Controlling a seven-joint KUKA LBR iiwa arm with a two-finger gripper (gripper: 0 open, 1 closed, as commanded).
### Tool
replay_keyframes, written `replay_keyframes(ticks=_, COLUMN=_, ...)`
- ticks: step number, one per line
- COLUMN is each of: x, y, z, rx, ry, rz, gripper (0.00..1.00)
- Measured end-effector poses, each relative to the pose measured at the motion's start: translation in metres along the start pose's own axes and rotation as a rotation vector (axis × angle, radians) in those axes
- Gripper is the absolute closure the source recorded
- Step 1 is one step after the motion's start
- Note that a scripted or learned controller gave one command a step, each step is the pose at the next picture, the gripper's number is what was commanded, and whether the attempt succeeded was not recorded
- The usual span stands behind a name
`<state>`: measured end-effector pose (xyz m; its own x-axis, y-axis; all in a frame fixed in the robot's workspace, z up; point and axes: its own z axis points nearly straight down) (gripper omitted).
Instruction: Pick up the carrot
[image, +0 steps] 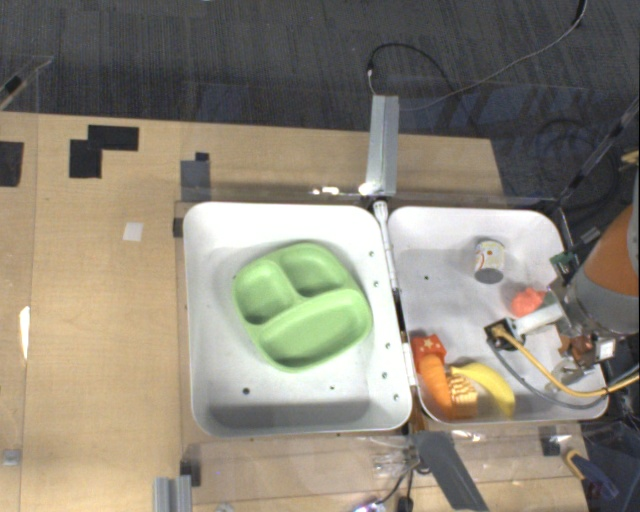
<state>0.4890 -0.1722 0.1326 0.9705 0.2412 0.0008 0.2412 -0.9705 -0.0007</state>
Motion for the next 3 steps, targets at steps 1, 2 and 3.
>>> replay_keyframes(ticks=1, x=-0.01, y=0.032, z=0.01, rx=0.0, ry=0.0, rz=-0.267, gripper=0.0)
replay_keyframes(ticks=2, x=-0.009, y=0.032, z=-0.014, rx=0.0, ry=0.001, rz=0.033, gripper=0.0)
replay_keyframes(ticks=3, x=-0.009, y=0.032, z=-0.05, rx=-0.002, ry=0.001, rz=-0.199, gripper=0.0)
